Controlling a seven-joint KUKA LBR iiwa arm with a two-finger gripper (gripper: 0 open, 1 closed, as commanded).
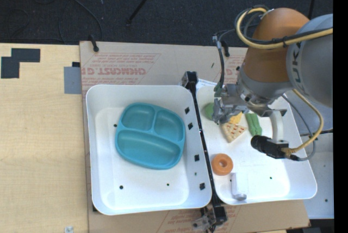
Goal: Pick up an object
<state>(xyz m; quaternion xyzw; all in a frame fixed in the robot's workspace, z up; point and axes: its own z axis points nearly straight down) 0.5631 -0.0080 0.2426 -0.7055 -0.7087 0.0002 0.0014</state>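
My gripper [221,112] reaches down into the right bin [283,185] near its far left corner. Its tip sits between a green object [207,111] on its left and a yellow waffle-patterned wedge [235,130] just in front of it. A green pickle-shaped piece [253,123] lies to the right of the wedge, partly under the wrist. An orange ring [222,164] and a small white-grey object [237,186] lie nearer the front of the bin, apart from the gripper.
The left bin [103,172] holds a teal divided plate [150,135]. A black divider strip [197,134] runs between the bins. The arm's grey body and orange band [274,41] overhang the right bin's far side, with a black cable plug [267,146] hanging by it.
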